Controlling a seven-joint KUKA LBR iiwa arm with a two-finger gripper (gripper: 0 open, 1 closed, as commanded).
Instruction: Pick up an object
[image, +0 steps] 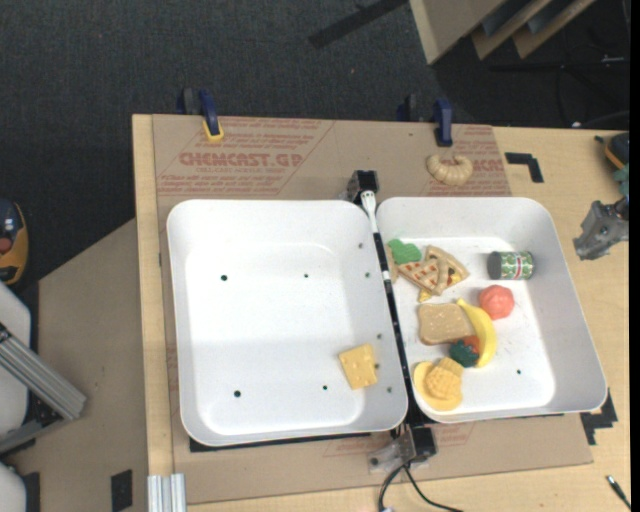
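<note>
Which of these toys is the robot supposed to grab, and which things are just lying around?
For grabbing:
cheese in the left bin
waffle, bread, banana, tomato, can, corn in the right bin

Just lying around:
rope knot
two clamps
cable

I see wide open floor across the left bin (200, 250) — just a yellow cheese block (359, 366) near its front right corner. The right bin (560, 300) is crowded through its middle — toast (441, 322), banana (483, 333), tomato (496, 301), can (511, 265) packed close together.
</note>
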